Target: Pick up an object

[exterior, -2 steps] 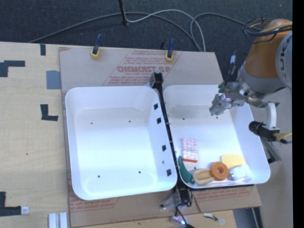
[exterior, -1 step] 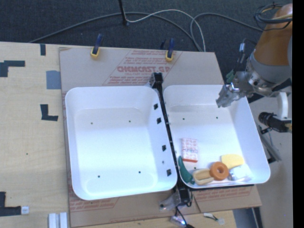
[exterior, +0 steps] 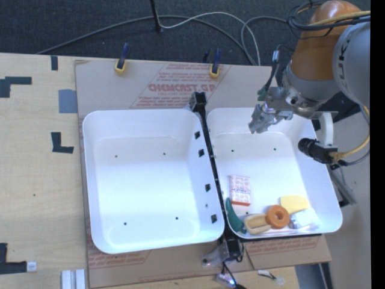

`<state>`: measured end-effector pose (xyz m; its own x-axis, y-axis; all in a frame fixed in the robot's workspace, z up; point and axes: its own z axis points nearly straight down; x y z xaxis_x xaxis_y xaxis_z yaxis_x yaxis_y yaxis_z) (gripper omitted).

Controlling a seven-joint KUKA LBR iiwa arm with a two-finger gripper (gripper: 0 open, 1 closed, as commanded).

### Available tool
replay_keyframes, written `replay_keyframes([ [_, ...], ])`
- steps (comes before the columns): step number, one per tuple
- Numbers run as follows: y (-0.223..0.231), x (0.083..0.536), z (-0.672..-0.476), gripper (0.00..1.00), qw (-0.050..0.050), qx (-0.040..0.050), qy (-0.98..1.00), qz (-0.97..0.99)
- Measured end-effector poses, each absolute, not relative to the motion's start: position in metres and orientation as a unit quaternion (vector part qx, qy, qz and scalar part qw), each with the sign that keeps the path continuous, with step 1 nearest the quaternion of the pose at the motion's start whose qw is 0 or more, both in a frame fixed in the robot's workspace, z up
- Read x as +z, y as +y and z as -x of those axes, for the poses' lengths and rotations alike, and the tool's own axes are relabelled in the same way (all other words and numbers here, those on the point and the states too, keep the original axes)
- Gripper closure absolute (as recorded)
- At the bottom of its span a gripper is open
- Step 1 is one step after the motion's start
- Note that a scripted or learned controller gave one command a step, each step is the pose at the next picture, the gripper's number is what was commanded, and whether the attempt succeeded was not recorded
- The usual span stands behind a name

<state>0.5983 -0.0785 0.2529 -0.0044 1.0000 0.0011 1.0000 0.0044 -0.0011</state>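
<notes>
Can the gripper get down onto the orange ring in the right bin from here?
Probably yes: the gripper hangs over that bin's far end with bare floor between, though the orange ring is crowded by neighbouring items.

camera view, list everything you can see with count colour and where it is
bins: 2, white, side by side on the bench
small packet: 1, white with red print, right bin, middle of the floor
ring-shaped object: 1, orange, right bin, near front edge
block: 1, pale yellow, right bin, just right of the ring
tan object: 1, tan, right bin front, left of the ring
green object: 1, dark green, right bin, front left corner
clamps: 2, blue and yellow, on the cardboard sheet's far edge
cardboard sheet: 1, brown with red lettering, under the bins
cables: several, white and black, on the dark floor behind the bench
arm: 1, grey with orange band, from the right
gripper: 1, metal grey, above the right bin's far side
</notes>
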Motion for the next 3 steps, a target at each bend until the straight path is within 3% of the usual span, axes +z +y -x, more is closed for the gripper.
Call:
replay_keyframes([
  [1,-0.022,0.255,-0.600,1.00,0.001,-0.0002,-0.709,0.705],
  [3,0.080,0.231,-0.621,1.00,0.001,0.0005,-0.708,0.706],
])
